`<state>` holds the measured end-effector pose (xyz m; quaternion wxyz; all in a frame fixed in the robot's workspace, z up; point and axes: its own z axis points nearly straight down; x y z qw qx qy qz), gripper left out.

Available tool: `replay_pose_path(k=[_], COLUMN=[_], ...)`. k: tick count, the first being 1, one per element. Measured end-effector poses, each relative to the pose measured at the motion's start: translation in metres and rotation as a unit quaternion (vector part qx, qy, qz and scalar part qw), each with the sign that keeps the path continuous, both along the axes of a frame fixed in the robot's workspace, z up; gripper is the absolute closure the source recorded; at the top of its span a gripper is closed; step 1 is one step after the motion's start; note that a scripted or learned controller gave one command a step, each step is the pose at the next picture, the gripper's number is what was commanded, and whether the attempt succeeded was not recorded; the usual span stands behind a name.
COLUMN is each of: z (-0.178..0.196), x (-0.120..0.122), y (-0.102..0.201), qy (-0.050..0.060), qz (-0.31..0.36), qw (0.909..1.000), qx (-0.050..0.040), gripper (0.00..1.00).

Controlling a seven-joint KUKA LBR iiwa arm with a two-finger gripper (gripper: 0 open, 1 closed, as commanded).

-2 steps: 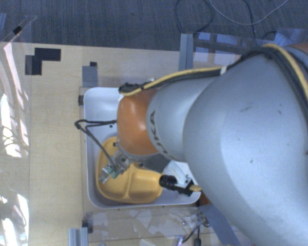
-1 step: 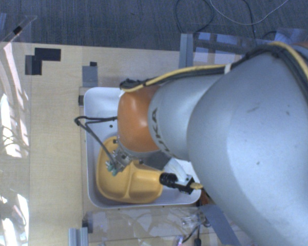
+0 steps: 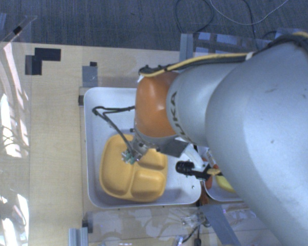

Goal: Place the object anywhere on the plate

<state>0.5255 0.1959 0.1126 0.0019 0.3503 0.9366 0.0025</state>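
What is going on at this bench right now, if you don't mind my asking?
A grey KUKA arm with an orange band reaches in from the right over the left shallow white bin. Its gripper sits low over a yellow plastic plate with compartments lying in that bin, with something small and greenish at its tip. I cannot tell whether it is gripped. A few small items lie in the right bin, mostly hidden by the arm.

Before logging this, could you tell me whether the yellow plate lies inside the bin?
Inside: the yellow plate lies flat on the left bin's floor, within its walls.
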Motion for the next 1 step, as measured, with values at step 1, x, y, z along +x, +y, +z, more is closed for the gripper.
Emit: replay_pose_path(k=[1], z=[0.02], x=[-0.0385], y=[0.028], qy=[0.001], qz=[-0.026], qw=[0.9997], qx=[-0.0003], gripper=[1.0])
